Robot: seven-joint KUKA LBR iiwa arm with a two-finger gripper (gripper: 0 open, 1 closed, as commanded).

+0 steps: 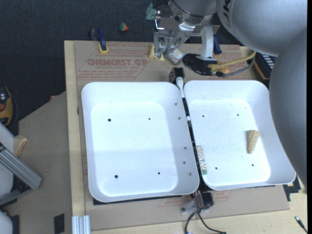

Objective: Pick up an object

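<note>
Hovering gripper (166, 47) above the bench's far edge, well apart from the cone-shaped object (252, 141).

Whether the fingers are spread or pressed together cannot be told. The cone is seen lying near the right bin's (219, 89) outer wall; a descent there could be crowded by the wall, and the tapered form could be squeezed out sideways.

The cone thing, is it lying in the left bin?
No, the tan cone lies in the right bin, near its right side; the gripper is beyond the bins' far edge.
</note>
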